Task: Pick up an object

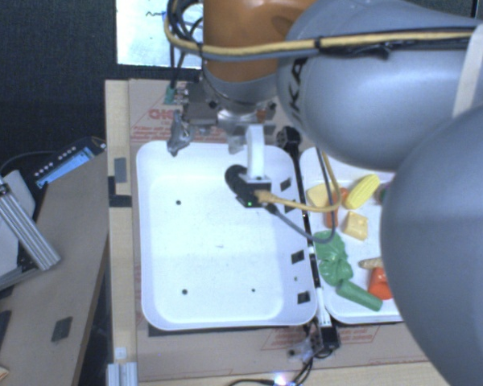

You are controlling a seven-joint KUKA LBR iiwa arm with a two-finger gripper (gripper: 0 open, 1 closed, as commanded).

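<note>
Gripper hangs over the far edge of the left bin, fingers apart with nothing between them. The objects sit well off to its right in the right bin: corn cob, yellow block, green leafy piece, green pod, orange-red piece (partly hidden by the arm). Bins rest on a cardboard sheet atop a tan bench; dark backdrop behind.
</note>
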